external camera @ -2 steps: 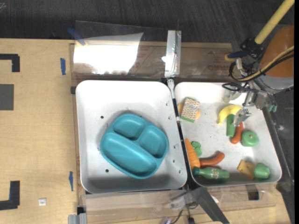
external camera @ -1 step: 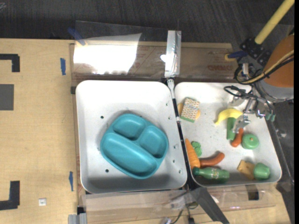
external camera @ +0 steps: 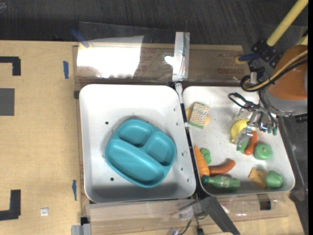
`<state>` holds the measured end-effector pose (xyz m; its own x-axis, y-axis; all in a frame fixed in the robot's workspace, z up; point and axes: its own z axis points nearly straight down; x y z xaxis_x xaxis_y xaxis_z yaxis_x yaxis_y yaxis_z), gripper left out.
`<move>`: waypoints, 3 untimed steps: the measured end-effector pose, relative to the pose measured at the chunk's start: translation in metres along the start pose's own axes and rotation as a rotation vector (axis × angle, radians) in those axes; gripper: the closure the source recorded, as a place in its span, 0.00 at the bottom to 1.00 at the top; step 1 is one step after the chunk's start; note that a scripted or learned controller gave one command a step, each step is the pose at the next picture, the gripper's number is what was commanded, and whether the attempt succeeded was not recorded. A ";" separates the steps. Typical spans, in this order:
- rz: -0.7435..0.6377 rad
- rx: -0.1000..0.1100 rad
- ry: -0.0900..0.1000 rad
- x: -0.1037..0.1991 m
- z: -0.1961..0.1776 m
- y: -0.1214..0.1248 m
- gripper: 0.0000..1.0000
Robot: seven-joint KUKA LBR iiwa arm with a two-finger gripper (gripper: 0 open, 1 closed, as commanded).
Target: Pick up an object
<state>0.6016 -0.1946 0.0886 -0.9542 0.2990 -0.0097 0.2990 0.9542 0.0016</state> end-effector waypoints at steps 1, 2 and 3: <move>-0.002 0.001 -0.013 -0.003 -0.014 0.001 1.00; -0.003 0.001 -0.011 -0.003 -0.013 0.002 0.00; 0.036 0.002 0.001 0.025 0.000 -0.028 0.00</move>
<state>0.5695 -0.2138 0.0882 -0.9428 0.3334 -0.0091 0.3334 0.9428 0.0003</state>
